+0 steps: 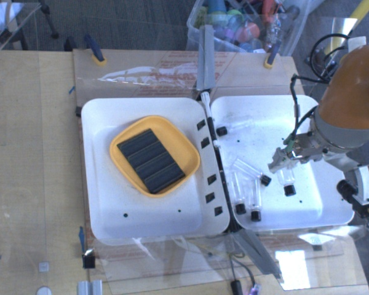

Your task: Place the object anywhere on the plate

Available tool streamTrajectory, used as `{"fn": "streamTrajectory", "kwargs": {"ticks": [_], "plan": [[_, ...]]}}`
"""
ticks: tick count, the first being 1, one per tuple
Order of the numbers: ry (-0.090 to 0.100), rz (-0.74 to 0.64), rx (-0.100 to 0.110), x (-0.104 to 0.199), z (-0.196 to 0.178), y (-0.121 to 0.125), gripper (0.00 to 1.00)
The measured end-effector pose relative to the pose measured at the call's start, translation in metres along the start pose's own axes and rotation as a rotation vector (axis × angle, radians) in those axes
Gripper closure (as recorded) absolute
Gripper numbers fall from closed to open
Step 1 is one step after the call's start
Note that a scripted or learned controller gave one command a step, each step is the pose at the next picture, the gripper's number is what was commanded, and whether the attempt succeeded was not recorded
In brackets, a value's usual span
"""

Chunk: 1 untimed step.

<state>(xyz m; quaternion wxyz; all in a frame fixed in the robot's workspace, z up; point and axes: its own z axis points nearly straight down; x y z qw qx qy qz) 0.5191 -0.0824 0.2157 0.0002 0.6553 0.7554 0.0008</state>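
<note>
A square yellow plate (121, 150) lies in the left bin (111, 217), turned at an angle. A black ribbed rectangular object (154, 160) rests flat on the plate, covering most of its middle. My gripper (281, 163) hangs over the right bin (310, 209), well to the right of the plate and apart from the black object. Nothing is visibly held in it. The orange band and grey wrist rise behind it at the right edge.
Several clear vials with black caps (246, 188) lie in the right bin, just left of and below the gripper. A ridge with black clips (209, 161) divides the two bins. A clear box of coloured toys (252, 11) stands behind the bench.
</note>
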Motion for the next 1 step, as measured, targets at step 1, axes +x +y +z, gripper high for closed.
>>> {"fn": "streamTrajectory", "kwargs": {"ticks": [1], "plan": [[0.0,0.0,0.0,-0.0002,0.0,0.0,0.0]]}}
